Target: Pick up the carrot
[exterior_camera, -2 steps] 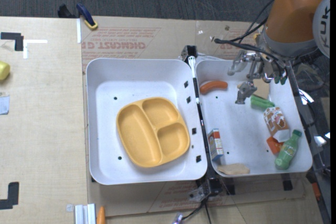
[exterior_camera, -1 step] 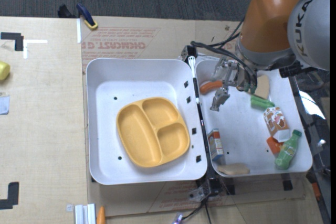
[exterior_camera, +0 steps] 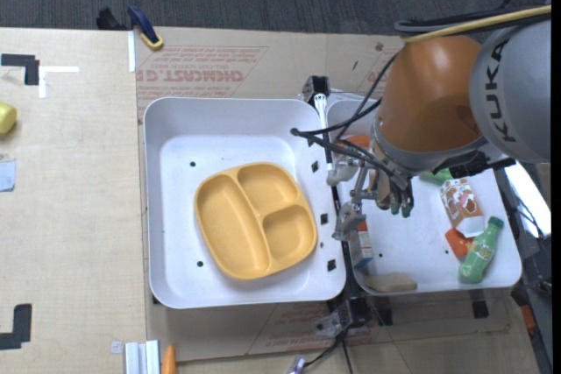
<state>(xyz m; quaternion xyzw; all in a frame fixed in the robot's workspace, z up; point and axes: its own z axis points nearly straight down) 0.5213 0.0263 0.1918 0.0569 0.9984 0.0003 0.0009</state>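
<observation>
The gripper (exterior_camera: pixel 383 197) hangs over the right bin (exterior_camera: pixel 421 263) — whether its fingers are apart, I cannot tell. The carrot (exterior_camera: pixel 455 242) lies wedged beside the green bottle (exterior_camera: pixel 480 251) and a snack packet (exterior_camera: pixel 459 200) — a grab there may catch those instead.

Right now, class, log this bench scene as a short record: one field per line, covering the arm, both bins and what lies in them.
arm: grey with orange band, over the right bin
gripper: hangs above right bin's left side
left bin: yellow divided plate
right bin: green bottle, white packet, tan flat piece
carrot: not identifiable
</observation>
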